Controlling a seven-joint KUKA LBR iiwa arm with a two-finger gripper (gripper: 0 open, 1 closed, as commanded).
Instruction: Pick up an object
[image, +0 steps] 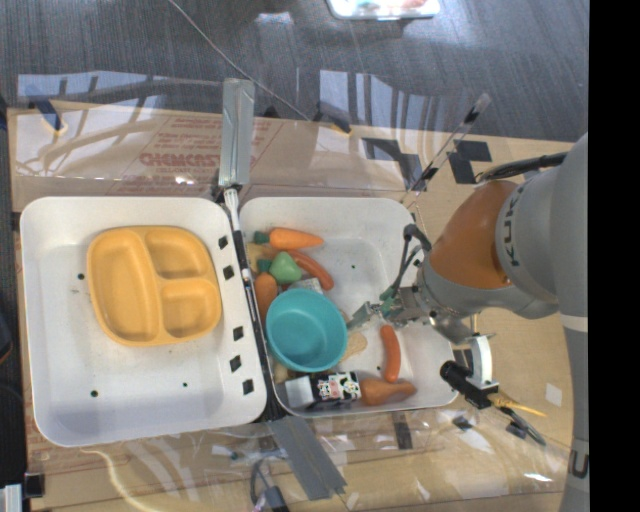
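The right bin holds several toy items. A teal bowl sits at its left front. Behind the bowl lie an orange carrot, a green pepper, a red chili and an orange sausage. A red sausage lies right of the bowl. At the front wall lie a black-and-white cow-patterned bottle and a brown-orange piece. My gripper hangs low in the bin, just right of the bowl's rim and above the red sausage's far end. Nothing shows in its grasp.
The left bin holds a yellow divided plate. A ridge with black clips separates the bins. The arm's orange-banded wrist looms over the right bin's right wall. The right bin's far right floor is bare.
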